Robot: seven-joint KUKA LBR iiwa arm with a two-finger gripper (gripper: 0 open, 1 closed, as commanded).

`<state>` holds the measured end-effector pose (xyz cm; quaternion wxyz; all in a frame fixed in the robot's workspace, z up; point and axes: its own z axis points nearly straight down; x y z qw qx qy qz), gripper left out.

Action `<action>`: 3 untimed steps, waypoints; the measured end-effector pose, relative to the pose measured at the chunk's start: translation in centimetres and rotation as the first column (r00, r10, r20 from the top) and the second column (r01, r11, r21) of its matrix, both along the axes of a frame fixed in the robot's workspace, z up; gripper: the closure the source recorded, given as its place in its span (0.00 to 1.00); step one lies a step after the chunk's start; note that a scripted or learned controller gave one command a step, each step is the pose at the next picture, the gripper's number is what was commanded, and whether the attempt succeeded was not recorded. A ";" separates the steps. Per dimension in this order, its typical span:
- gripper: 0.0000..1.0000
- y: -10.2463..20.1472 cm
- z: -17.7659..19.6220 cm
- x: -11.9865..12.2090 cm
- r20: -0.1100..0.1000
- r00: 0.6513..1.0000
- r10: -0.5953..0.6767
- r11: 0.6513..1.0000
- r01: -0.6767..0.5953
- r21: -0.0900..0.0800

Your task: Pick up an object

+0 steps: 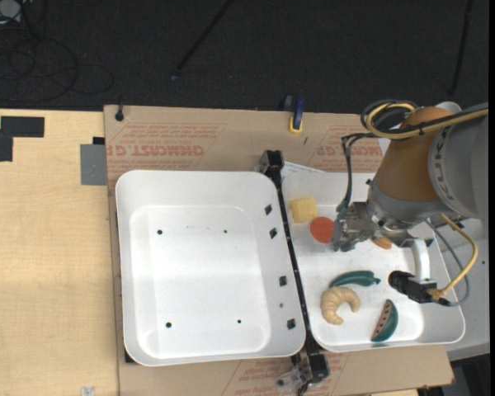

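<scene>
A: Start at the near edge. What lies there?

B: In the right bin [445,332], nearest the front, a watermelon slice [384,321] with a dark green rind, tilted on end. Just left of it is a tan croissant [340,304], curled like a hook.

A: And a little farther in?

B: A dark green pepper [355,279] lies just beyond the croissant, near it but I cannot tell whether they touch. To its right, a black part with a yellow cable [464,272] hangs off the arm [417,163] over the bin's right side.

A: Where is the gripper?

B: The gripper [347,236] is low in the middle of the right bin, with a red round object [321,229] just at its left. They look close enough to touch, but the red thing sits beside the fingers, not between them, as far as I can see.

A: Fingers wide or narrow?

B: I cannot tell; the grey metal there is too blurred and the wrist covers much of it.

A: Anything beyond?

B: A pale yellow block [304,209] sits just beyond the red object, near the divide between the bins. A small orange piece [383,242] peeks out at the gripper's right, under the arm.

A: The left bin?

B: The left bin [140,196] is white with small dark dots on its floor. Both bins rest on a cardboard sheet [198,143] on the table [41,254], with a blue and yellow clamp [295,115] at the far edge.
</scene>
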<state>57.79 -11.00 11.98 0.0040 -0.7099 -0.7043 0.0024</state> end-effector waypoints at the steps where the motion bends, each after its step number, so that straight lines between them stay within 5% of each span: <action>1: 1.00 -0.1 1.0 0.0 -0.001 1.000 -0.003 1.000 0.003 0.000; 3: 1.00 -0.3 2.8 -0.1 -0.004 1.000 -0.009 1.000 0.009 0.001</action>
